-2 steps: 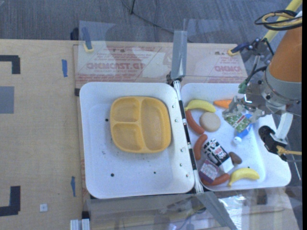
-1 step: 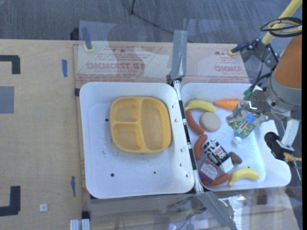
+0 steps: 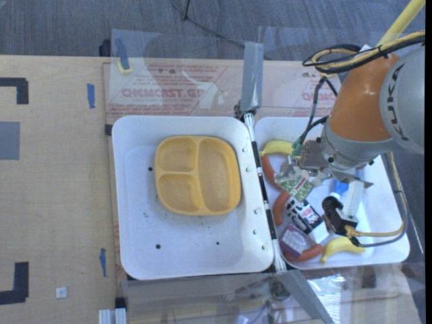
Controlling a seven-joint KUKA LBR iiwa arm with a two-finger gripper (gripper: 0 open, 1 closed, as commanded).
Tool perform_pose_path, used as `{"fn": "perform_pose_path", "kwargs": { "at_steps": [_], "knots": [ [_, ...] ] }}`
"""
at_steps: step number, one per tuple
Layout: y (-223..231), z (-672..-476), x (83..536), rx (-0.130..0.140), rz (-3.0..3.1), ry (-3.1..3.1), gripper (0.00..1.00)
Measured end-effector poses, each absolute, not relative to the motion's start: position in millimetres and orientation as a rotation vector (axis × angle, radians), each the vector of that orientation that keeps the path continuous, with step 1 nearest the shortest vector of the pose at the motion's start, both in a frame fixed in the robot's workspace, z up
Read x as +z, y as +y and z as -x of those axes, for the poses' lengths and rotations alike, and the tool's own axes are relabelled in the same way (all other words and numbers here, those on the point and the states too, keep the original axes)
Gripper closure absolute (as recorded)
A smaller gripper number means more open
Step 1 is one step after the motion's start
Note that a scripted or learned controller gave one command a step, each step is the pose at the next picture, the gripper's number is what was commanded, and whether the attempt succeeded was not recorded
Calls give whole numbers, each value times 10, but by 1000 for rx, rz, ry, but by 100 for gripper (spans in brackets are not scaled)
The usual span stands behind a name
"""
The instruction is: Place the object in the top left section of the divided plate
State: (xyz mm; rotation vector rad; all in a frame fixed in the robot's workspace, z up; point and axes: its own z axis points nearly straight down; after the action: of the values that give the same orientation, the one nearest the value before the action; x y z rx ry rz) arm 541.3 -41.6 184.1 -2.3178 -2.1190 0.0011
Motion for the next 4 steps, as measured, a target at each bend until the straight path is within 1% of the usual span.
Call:
{"fn": "perform_pose_path", "kwargs": {
  "at_steps": [1, 2, 3, 4],
  "knots": [
    [210, -5789, 2094, -1, 2198, -2246, 100],
    [496, -5750, 2125, -1, 2227, -2218, 100],
    [1714, -5785, 2287, -1, 2258, -2184, 100],
    [1614, -5286, 2398, 3, 2111, -2324, 100]
  ]
}}
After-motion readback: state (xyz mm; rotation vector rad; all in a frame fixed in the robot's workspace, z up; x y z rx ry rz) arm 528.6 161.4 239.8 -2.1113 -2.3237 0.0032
